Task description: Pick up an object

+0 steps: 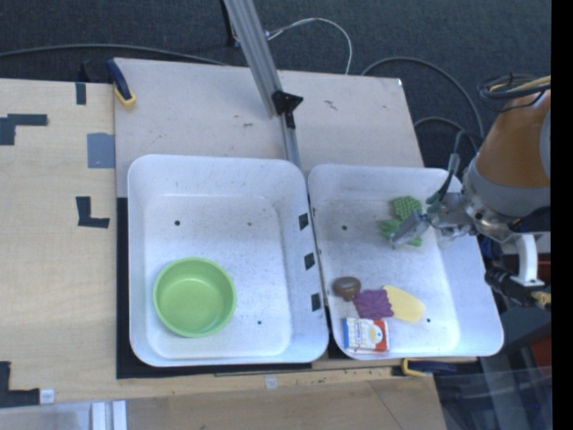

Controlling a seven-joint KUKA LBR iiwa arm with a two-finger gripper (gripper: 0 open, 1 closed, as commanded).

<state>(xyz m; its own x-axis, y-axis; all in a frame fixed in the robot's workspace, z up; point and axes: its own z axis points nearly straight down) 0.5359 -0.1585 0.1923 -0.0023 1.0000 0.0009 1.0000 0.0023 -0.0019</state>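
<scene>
pale bench (206,119) bears two white bins: left bin (143,182), right bin (474,330), side by side.

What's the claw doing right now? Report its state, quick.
Claw: down in the right bin, at the green broccoli toy; open, shut or gripping cannot be told.
</scene>
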